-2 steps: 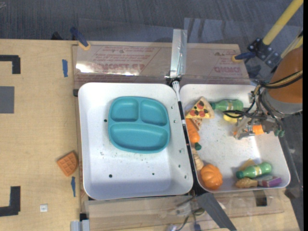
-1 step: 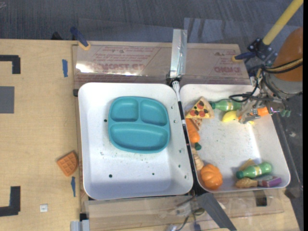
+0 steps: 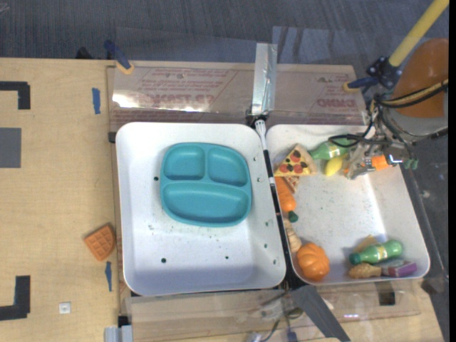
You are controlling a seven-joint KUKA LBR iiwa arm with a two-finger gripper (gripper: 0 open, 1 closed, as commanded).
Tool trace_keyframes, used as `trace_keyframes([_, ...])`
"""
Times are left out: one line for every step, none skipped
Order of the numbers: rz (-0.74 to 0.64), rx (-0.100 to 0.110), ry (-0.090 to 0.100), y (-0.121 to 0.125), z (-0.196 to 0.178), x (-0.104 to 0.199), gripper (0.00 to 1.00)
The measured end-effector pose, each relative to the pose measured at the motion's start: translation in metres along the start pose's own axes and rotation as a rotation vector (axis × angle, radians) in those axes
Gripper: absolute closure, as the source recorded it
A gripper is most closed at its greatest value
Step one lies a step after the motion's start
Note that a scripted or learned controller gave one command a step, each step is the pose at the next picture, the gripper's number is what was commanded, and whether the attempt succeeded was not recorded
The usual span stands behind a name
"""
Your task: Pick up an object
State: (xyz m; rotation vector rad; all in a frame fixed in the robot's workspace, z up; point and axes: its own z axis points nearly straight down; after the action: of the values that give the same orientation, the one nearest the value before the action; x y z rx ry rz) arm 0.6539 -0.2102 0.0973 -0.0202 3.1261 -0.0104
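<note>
The right bin [image 3: 356, 205] holds toy food. A pizza slice [image 3: 296, 161] lies at its far left, with a green piece [image 3: 326, 150] and a yellow lemon [image 3: 333, 166] beside it. A carrot [image 3: 286, 194] lies along the left wall. An orange pumpkin [image 3: 312, 260] sits at the near left. A green bottle [image 3: 377, 251] and a purple piece [image 3: 400, 268] rest at the near right. My gripper [image 3: 365, 157] hangs low over the bin's far right corner, just right of the lemon, with a small orange piece [image 3: 381, 162] next to it.
The left bin [image 3: 142, 248] carries a teal divided plate [image 3: 206, 184]. A waffle toy [image 3: 100, 241] lies on the bench left of the bins. A clear panel [image 3: 214, 87] stands behind both bins. The arm's orange band [image 3: 425, 70] and cables fill the upper right.
</note>
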Motion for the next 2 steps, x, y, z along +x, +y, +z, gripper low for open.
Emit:
trace_keyframes([0.194, 0.011, 0.025, 0.016, -0.001, -0.01, 1.0])
trace_keyframes([0.441, -0.002, 0.018, -0.015, 0.007, 0.004, 1.0])
